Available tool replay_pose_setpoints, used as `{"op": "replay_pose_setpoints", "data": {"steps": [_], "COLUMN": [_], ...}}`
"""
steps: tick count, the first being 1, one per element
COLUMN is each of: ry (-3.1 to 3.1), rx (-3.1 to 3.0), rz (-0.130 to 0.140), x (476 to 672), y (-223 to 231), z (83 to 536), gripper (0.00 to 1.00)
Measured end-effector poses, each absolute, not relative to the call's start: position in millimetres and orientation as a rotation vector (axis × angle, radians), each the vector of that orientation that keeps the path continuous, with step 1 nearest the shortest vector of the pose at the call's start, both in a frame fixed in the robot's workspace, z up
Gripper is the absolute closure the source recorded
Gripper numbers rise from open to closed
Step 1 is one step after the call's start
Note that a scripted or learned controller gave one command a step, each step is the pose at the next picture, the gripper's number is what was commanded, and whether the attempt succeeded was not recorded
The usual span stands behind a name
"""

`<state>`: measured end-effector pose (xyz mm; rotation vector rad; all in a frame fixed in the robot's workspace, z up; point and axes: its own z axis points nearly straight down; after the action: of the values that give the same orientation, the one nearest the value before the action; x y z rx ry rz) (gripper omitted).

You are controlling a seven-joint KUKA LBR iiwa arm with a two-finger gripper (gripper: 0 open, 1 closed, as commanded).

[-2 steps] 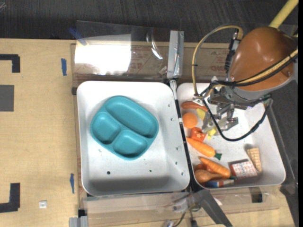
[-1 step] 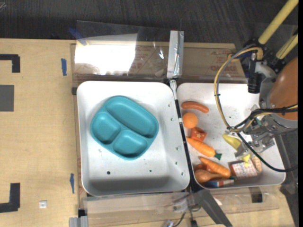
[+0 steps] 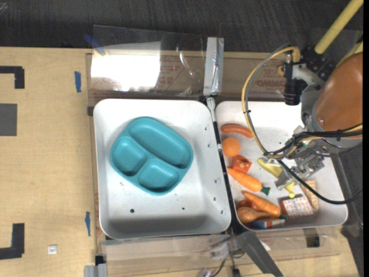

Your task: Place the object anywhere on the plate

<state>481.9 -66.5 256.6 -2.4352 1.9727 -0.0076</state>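
Hand [image 3: 291, 175] hovers over the right bin's toy food [image 3: 248, 180], grip unreadable; we should pinch one piece squarely before crossing to the plate [image 3: 151, 153].

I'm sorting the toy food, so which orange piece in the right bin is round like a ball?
The small orange ball near the bin's left wall, just below the long sausage. The carrots lower down are long and tapered.

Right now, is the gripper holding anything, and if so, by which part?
It cannot be told. The gripper is low in the right bin, over a yellow item, but the view doesn't settle any hold.
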Motion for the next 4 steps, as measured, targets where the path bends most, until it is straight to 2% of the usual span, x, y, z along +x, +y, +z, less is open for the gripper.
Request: {"op": "replay_pose_setpoints", "data": {"steps": [1, 2, 3, 4], "ry": [1.496, 1.185, 0.575, 0.332], "rx": [-2.754, -2.908, -3.085, -3.12], "rz": [-0.007, 0.006, -0.005, 0.005], "x": [481.6, 479.5, 485.0, 495.3], "y": [-28, -47, -51, -107], "z": [295, 222, 258, 202], "gripper": [1.0, 1.0, 1.0, 1.0]}}
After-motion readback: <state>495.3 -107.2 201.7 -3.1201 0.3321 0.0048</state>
